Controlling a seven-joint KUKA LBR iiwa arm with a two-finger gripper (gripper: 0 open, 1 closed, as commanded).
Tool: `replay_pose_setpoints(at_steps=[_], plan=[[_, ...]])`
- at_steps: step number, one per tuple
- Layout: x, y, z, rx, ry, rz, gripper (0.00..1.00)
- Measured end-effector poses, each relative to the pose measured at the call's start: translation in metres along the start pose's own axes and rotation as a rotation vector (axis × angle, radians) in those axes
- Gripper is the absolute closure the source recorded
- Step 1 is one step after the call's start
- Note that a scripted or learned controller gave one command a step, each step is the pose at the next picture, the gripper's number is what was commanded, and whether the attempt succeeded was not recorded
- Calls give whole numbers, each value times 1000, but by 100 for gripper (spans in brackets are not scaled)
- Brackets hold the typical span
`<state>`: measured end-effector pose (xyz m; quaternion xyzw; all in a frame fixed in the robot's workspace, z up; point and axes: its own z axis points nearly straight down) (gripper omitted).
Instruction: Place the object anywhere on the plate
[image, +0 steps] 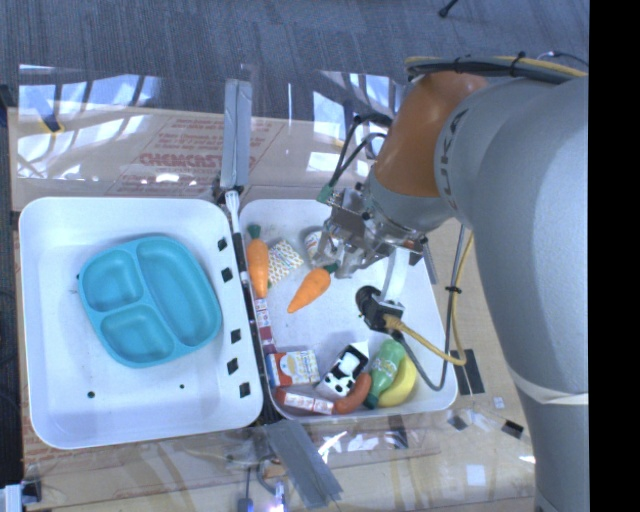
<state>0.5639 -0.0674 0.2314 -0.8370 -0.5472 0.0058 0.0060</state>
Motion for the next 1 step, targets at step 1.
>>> replay_pose_setpoints(at_steps=[1], plan=[[81,-13,43,-7,-3,-361,100]])
